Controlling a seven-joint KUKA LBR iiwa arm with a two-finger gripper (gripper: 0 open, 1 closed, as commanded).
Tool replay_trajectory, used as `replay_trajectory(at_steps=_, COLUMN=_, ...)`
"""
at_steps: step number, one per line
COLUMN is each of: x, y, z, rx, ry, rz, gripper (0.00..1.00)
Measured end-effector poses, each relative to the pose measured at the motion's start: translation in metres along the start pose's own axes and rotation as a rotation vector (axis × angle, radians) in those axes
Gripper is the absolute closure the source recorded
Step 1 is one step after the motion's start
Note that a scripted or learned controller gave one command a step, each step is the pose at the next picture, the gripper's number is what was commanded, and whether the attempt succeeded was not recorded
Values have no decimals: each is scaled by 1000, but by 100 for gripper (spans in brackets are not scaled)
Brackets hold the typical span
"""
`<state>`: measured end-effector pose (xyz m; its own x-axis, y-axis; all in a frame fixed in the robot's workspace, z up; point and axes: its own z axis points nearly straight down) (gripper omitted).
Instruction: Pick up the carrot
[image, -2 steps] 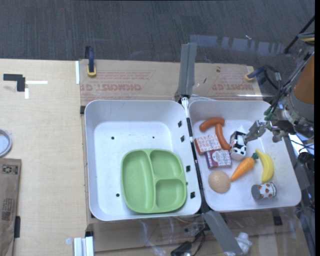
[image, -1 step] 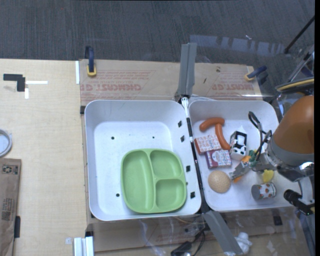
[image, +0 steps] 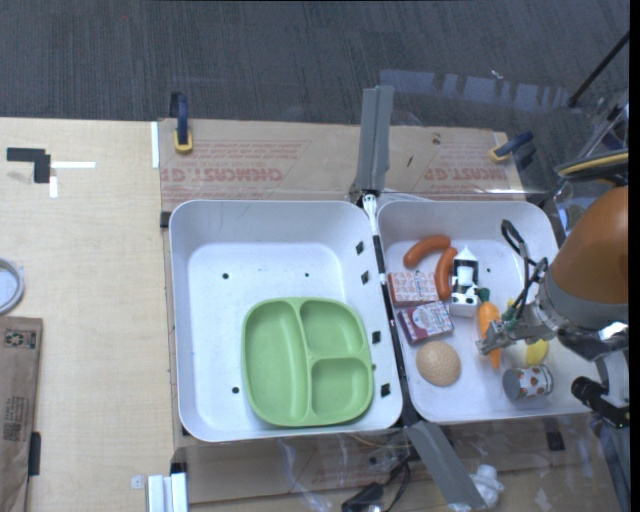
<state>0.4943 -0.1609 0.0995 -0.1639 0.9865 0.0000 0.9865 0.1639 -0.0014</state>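
The carrot is a short orange piece with a green top. It lies in the right bin, just right of a small white and black box. My gripper reaches in from the right and sits low over the carrot's near end, touching or almost touching it. The gripper body hides part of the carrot's lower right side. I cannot see the carrot lifted off the bin floor.
The right bin also holds two orange-red sausages, two flat snack packets, a tan egg-shaped item, a yellow object and a small grey can. A green divided plate lies in the left bin.
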Motion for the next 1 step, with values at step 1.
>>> replay_trajectory(at_steps=1, x=36, y=-11, z=-100, rx=1, ry=-1, rz=209, gripper=100)
